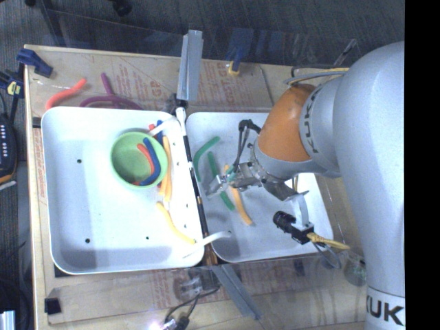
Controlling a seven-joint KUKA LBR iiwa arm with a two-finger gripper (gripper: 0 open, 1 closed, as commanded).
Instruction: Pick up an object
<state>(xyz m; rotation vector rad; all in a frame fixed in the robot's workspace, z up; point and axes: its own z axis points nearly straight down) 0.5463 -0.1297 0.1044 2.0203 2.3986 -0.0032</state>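
Note:
My gripper is low over the left part of the right bin, close to the wall shared with the left bin. Around its tip lie a curved green strip, a short dark green piece and an orange-yellow stick. The tip sits just above the short green piece and the upper end of the orange-yellow stick. The view does not show anything clearly held. The arm's orange band and grey body cover the right side of this bin.
The left bin holds a green bowl with a red piece and a blue piece in it. Yellow sticks lie beside the bowl near the dividing wall. Orange and purple cords lie on the bench behind the left bin.

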